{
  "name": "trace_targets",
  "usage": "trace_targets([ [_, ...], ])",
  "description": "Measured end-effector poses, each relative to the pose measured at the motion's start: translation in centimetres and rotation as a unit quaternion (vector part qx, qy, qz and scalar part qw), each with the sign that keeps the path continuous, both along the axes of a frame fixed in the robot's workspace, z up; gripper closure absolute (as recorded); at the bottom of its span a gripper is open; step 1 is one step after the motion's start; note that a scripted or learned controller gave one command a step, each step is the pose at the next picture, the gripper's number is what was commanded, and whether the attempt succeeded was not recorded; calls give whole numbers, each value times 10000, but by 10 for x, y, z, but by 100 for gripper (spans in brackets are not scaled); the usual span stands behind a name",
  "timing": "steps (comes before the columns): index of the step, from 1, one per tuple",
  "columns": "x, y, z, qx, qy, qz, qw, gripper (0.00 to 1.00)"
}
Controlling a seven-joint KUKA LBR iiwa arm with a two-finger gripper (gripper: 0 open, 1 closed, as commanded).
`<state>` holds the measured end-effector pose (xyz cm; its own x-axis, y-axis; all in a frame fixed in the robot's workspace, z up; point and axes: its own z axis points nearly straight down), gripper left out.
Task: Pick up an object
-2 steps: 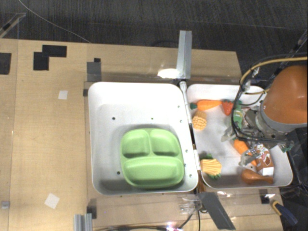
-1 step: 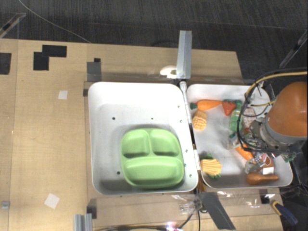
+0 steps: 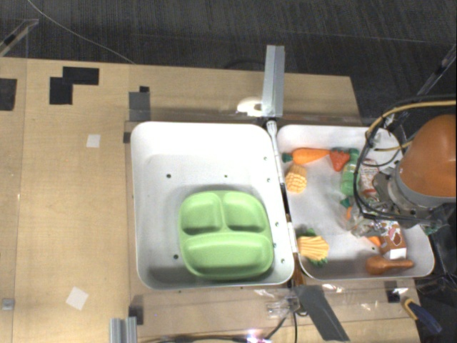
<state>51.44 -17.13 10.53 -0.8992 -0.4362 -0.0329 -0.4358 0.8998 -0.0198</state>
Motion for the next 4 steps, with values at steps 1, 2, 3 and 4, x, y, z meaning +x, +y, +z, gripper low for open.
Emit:
trace_targets([
  [1, 3, 1, 12, -4, -46, 19, 10000, 100],
  [2, 3, 1, 11, -3, -42, 22, 10000, 0],
  [3, -7, 12, -14, 7, 105, -337, 9994, 0],
  [4, -6, 52, -13, -48, 75, 1439, 9896, 0],
])
